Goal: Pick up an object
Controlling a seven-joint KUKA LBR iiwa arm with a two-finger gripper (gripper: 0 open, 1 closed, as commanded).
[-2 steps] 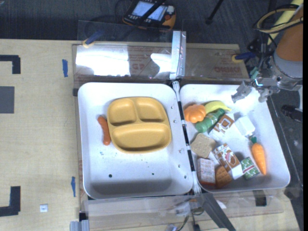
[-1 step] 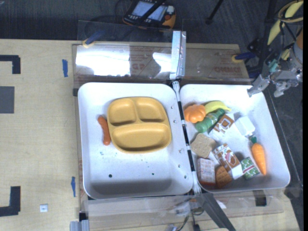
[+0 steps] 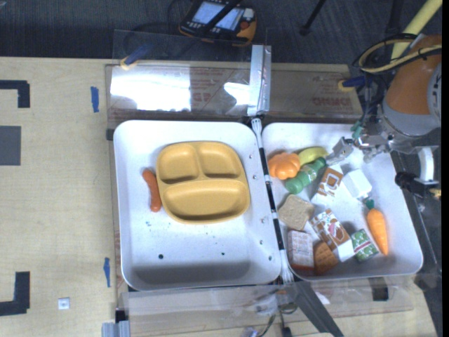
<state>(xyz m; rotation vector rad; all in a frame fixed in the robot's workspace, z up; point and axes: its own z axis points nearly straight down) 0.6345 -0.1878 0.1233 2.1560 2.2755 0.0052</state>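
The hand (image 3: 361, 144) hangs over the far right part of the right bin (image 3: 414, 253), its metal fingers pointing down and left toward the pile of toy food. Whether they are spread or closed I cannot tell; nothing is visibly between them. The nearest things lie just left and nearer the camera: a small carton (image 3: 330, 183) and a white block (image 3: 356, 184), with the yellow banana (image 3: 312, 154) and green vegetable (image 3: 306, 177) a little farther left. The carrot (image 3: 377, 230) lies nearer the camera, its long axis running front to back. The arm's grey body and orange band (image 3: 410, 93) sit at the right, wrist bent over the bin's far corner. The left bin (image 3: 130, 209) holds a yellow divided plate (image 3: 202, 181) and a sausage (image 3: 152, 189).
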